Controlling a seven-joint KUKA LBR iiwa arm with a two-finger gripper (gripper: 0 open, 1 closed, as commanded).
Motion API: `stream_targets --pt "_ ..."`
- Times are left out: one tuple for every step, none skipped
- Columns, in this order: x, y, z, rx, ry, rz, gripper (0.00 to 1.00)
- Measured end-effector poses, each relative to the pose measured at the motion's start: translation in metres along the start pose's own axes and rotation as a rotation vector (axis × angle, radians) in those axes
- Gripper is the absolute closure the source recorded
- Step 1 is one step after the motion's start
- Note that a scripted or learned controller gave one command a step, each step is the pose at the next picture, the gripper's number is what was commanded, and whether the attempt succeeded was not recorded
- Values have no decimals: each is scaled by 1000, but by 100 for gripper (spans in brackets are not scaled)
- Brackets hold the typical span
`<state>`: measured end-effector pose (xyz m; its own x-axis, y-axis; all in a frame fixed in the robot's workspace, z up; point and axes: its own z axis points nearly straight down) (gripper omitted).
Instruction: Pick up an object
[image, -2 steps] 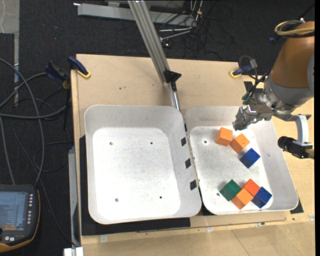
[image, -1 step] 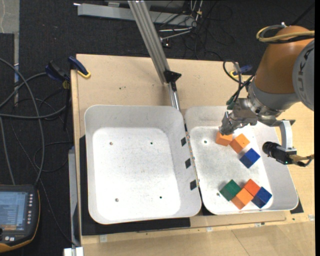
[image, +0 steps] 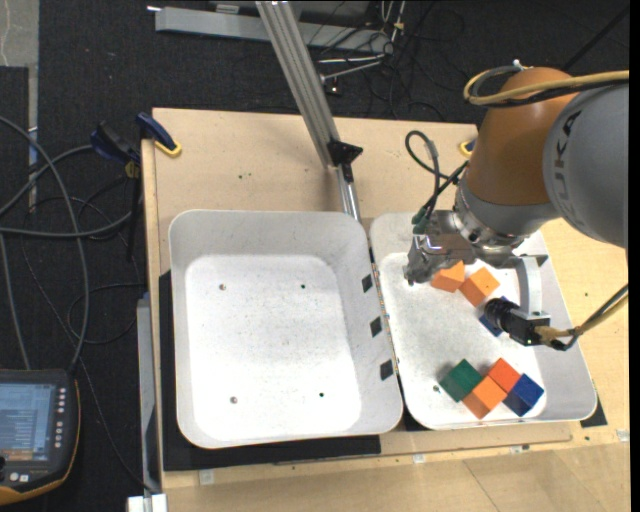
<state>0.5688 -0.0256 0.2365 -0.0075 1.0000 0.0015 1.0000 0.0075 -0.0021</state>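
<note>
**White bins, and the blocks all sit on the right**

White and bare of blocks, the left bin (image: 265, 325) gives you nothing to pick. Moving right, the gripper (image: 420, 262) hangs low over the upper part of the right bin (image: 415, 340), which puts it in reach of the nearest blocks. I cannot tell whether it is wide, narrow or gripping anything; the wrist hides it. Just beside it lie two orange blocks (image: 466, 280), touching or nearly so, and probably the target. A blue block (image: 492, 318) sits a little lower, partly behind the arm's fittings. Near the front rim a green block (image: 462, 380), an orange one and a blue one huddle together, which would make a clean grip harder there.
</note>
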Motion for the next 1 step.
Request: stream_targets --pt "51 -20 4 0 0 -1 100"
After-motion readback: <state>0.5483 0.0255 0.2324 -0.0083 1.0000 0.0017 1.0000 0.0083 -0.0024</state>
